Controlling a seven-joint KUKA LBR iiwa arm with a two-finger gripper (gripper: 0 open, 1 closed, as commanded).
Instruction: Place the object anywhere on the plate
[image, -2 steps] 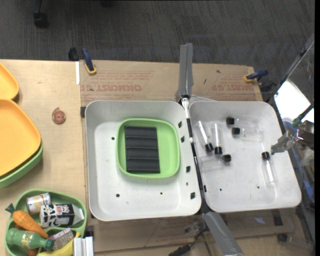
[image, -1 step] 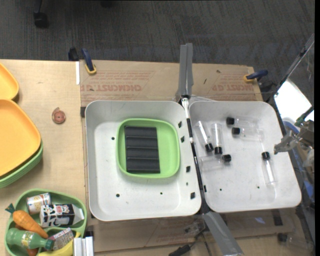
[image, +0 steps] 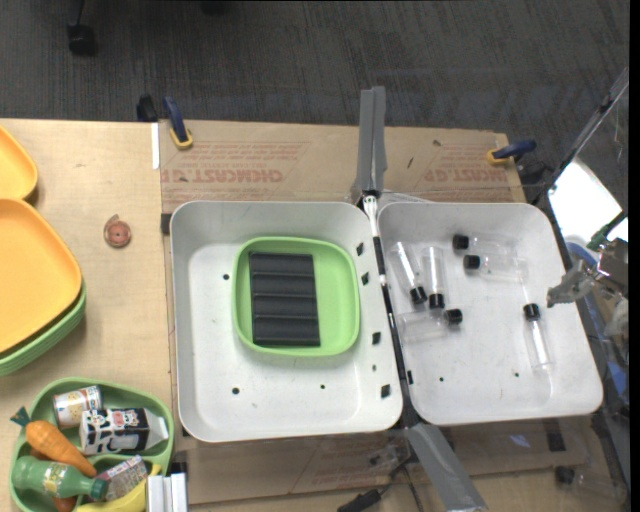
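1 green plate (image: 296, 255) in the left bin (image: 200, 330), 6 black-capped tubes (image: 437, 282) in the right bin (image: 500, 390); jaws' state cannot be told.

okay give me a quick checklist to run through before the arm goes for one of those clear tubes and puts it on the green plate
1. Green plate in left bin: ok.
2. Plate surface free: not ok, a dark ribbed block covers its middle.
3. Clear tubes in right bin: ok, several lying flat.
4. Lone tube set apart from the others: ok.
5. Gripper at the right bin's right rim: ok.
6. Jaws open: cannot tell.
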